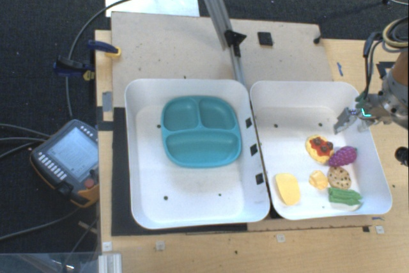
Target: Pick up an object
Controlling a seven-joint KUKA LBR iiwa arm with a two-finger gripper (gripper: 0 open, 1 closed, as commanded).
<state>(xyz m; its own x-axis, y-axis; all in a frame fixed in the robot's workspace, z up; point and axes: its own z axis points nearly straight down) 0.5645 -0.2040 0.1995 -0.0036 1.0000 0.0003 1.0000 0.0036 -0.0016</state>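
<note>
The right bin (287,105) holds several toy foods near its front right corner: a yellow and red pizza-like piece (319,148), purple grapes (343,155), a speckled cookie (339,177), a small yellow chunk (318,179), a pale yellow slab (287,189) and a green bean pod (345,197). My gripper (353,121) hangs over the bin's right side, above and behind the pizza piece and grapes. Its fingers are spread open with nothing between them.
A teal divided plate (201,132) lies in the left bin (147,188). A slanted metal pole (217,3) crosses the back board, ending near the bins' shared wall. A teach pendant (67,160) and cables lie off the bench to the left.
</note>
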